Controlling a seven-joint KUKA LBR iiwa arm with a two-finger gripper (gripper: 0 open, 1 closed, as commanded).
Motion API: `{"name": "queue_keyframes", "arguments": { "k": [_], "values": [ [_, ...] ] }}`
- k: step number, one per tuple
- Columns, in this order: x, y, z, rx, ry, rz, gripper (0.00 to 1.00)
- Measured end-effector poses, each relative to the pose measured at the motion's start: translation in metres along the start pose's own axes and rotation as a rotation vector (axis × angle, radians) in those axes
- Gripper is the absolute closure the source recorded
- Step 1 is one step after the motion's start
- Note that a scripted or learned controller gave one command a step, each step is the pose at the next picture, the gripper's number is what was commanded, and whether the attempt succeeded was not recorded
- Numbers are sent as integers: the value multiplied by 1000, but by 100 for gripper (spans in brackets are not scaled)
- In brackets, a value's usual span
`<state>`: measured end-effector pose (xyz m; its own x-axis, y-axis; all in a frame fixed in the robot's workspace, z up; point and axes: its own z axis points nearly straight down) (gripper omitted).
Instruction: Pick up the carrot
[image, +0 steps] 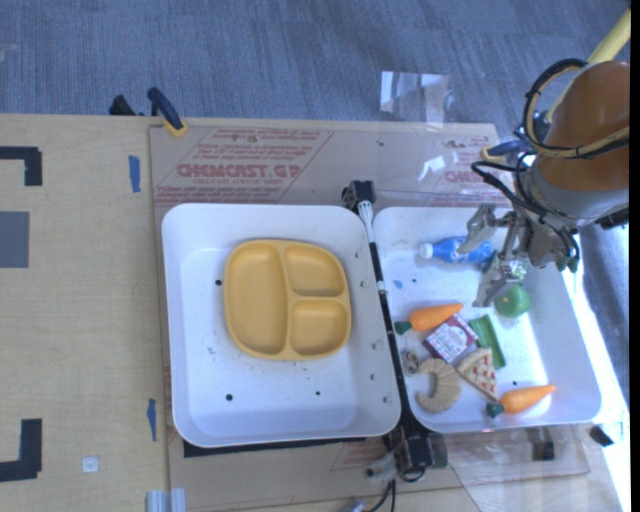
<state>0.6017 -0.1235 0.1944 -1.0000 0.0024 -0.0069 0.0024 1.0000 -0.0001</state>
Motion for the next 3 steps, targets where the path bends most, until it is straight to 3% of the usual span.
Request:
{"name": "queue_keyframes", "arguments": {
  "k": [1, 2, 3],
  "values": [
    [24, 25, 67, -2, 8, 81, 0],
    [20, 24, 90, 1, -1, 227, 0],
    [35, 24, 22, 1, -4, 638, 0]
  ]
}}
